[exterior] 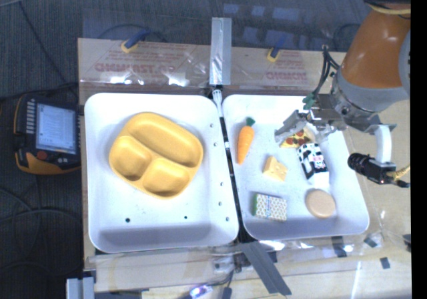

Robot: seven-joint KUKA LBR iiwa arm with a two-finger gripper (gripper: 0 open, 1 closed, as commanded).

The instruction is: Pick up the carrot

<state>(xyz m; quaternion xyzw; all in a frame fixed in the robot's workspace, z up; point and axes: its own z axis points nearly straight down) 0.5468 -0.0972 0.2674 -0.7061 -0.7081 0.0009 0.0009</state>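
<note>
Carrot (245,142) lies near the right bin's (347,221) left wall, upper end — untouched. Gripper (298,125) hovers well to its right; fingers seem spread apart — holding nothing.

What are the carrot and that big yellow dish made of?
Carrot: likely toy plastic, judging by its uniform orange, smooth skin and small green top. Dish: probably moulded plastic, with a glossy yellow surface, rounded compartments and soft highlights. Neither can be confirmed by look alone.
</note>
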